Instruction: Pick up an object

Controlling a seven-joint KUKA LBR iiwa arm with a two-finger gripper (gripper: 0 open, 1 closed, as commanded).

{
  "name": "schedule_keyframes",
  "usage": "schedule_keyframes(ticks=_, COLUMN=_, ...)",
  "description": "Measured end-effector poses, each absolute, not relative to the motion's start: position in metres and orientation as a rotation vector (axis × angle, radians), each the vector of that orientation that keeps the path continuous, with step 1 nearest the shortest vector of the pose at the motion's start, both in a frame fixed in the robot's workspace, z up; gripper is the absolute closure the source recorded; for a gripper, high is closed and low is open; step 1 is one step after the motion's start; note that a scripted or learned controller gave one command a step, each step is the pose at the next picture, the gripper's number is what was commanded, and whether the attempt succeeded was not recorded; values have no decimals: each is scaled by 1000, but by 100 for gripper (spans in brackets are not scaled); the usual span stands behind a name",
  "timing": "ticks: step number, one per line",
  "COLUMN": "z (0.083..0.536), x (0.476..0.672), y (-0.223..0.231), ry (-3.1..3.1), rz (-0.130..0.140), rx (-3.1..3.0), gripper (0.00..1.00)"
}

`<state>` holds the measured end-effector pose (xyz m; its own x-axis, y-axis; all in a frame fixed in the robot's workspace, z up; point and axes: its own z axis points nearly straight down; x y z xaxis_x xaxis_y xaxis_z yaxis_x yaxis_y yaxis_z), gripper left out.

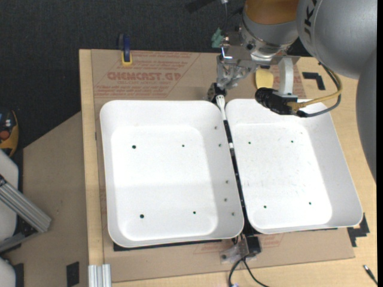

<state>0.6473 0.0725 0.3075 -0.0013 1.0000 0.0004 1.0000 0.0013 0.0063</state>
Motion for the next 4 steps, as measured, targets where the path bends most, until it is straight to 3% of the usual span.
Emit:
schedule_keyframes(ticks=1, z=259, x=651, y=165, ry=2233, rz=-3, rx=2216, gripper=100)
schedule_keyframes(ticks=2, z=316, x=647, y=126, ry=2217, rz=6, rx=2221, gripper=100)
schedule_keyframes(ticks=3, z=332, x=626, y=-32, ry=2201, rz=-6, rx=2236, gripper=100)
schedule_keyframes(ticks=4, z=237, x=627, y=64, ry=2228, rz=-3, rx=2220, gripper=100)
